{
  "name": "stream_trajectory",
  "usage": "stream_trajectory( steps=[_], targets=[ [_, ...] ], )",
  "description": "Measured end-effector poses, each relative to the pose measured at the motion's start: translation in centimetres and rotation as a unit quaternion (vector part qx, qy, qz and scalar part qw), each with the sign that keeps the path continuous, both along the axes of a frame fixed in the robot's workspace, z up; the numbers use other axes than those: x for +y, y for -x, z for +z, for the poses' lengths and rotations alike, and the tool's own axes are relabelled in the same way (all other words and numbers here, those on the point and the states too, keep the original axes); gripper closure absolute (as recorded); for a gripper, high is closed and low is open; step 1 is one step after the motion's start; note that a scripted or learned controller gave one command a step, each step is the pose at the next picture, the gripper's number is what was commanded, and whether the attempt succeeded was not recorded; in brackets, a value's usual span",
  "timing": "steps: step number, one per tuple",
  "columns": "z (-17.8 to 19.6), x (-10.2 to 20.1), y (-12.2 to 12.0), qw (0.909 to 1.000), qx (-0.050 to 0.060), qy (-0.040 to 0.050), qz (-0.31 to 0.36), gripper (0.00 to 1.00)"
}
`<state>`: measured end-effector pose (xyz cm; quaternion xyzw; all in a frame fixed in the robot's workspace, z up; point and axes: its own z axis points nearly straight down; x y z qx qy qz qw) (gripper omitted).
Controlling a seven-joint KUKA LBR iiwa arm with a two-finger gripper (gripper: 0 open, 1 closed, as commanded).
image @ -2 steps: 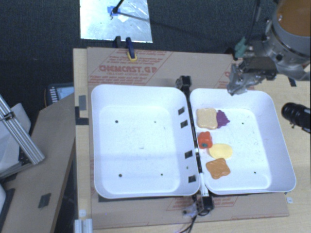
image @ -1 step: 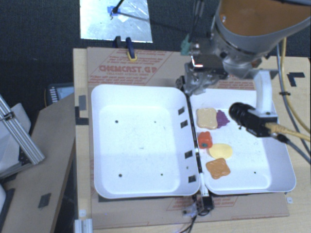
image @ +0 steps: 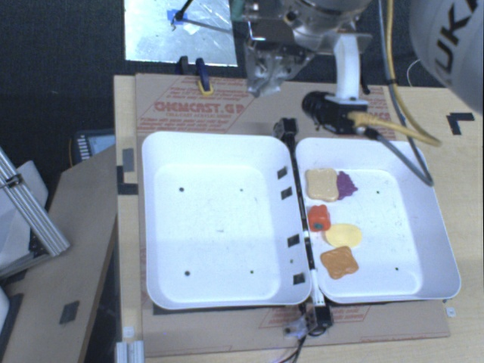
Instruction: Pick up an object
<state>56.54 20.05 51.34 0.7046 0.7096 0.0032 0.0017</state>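
Two shallow white bins sat side by side on the tabletop [image: 128,97], joined along a dark centre strip. The left bin [image: 162,278] showed bare white floor with a few small dark dots. The right bin [image: 431,240] held five small items, all gathered near its left wall. A beige slice [image: 321,184] lay at the top of the group, touching a purple piece [image: 347,184] just to its right. Below the slice was a small red and orange piece [image: 318,218], and just beside that, lower right, a yellow piece [image: 344,235]. An orange-brown piece [image: 339,262] lay nearest the camera, just below the yellow one.

The arm entered at the top of the view, and its hand [image: 263,78] hung above the cardboard sheet behind the bins, well apart from every item. Nothing was seen in it; whether it was released or clenched could not be told from this angle.
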Motion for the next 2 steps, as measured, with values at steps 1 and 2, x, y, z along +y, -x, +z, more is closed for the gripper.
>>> stream_trajectory(
  steps=[1, 2],
  targets=[
    [2.34, 3.64, 7.38, 1.0, 0.002, -0.0007, 0.002, 1.0],
    [2.17, 3.4, 7.06, 1.0, 0.003, 0.0003, -0.002, 0.0]
  ],
)
